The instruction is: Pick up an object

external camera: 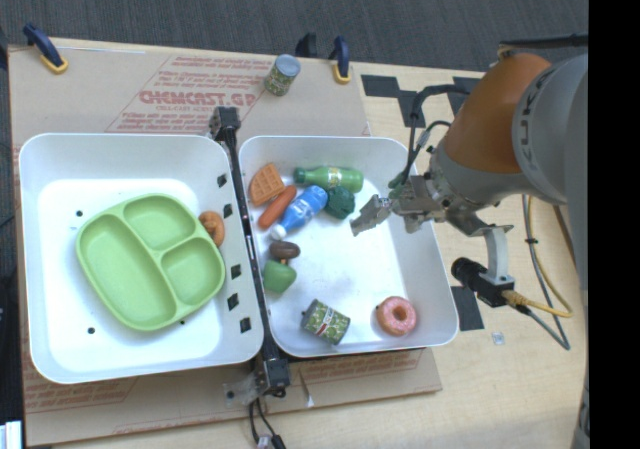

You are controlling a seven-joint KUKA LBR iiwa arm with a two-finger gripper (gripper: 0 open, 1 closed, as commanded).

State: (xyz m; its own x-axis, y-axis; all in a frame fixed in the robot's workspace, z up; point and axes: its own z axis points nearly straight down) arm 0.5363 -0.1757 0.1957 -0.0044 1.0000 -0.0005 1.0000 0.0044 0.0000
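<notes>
Bench (90,67): cardboard-topped, clamped at the rear edge, presumably to stop the sheet sliding.

Left bin (40,337): white, shallow; joined to the right bin (425,327) along a black hinge strip.

Green divided plate (150,259): flat in the left bin, three compartments, nothing in them.

Arm (500,137): grey with orange band, reached over the right bin's right rim.

Pincer (372,217): hung above bare floor of the right bin, nothing between the tips; apart or together could not be told.

Green bottle (328,177), blue bottle (300,210), carrot (277,206), waffle piece (266,182): clustered at the bin's rear left; likeliest pick, being nearest the pincer.

Green can (325,321), pink doughnut (396,316): front of the right bin, well apart from the pincer.

Mushroom (284,251), green pepper (279,277): by the hinge.

Small croissant (211,227): left bin, beside the plate.

Tin can (282,75): outside both bins, on the cardboard.
</notes>
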